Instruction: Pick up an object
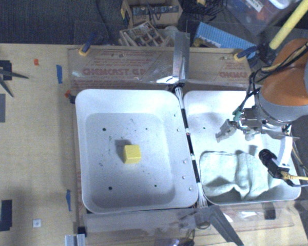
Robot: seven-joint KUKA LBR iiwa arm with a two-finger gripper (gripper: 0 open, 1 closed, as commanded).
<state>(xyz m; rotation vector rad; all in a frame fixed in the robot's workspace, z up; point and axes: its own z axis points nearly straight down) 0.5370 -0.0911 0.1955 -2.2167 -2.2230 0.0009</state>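
A small yellow block (132, 154) is seen lying on the floor of the left bin (87, 111), roughly at the middle of it, a little toward the near side, with one corner turned toward the camera and a short shadow cast to its upper left. Nothing is touching it. The bin's floor around it is marked with scattered dark specks and scuffs. The right bin (215, 104) is set directly beside the left one, the two rims meeting along a dark seam. In the near half of the right bin a crumpled white cloth (231, 173) is spread, folded up into a ridge toward its right side. The gripper (227, 130) is positioned over the right bin, above the bare floor just beyond the cloth's far edge, well apart from the yellow block. Whether its fingers are spread or closed cannot be told from this angle; nothing is seen held in it. The grey arm with its orange band (290, 78) is reaching in from the right, with a black cylindrical fitting (269, 160) and cabling hanging over the cloth. Behind both bins a strip of printed cardboard (118, 68) is laid along the wooden bench (31, 137).
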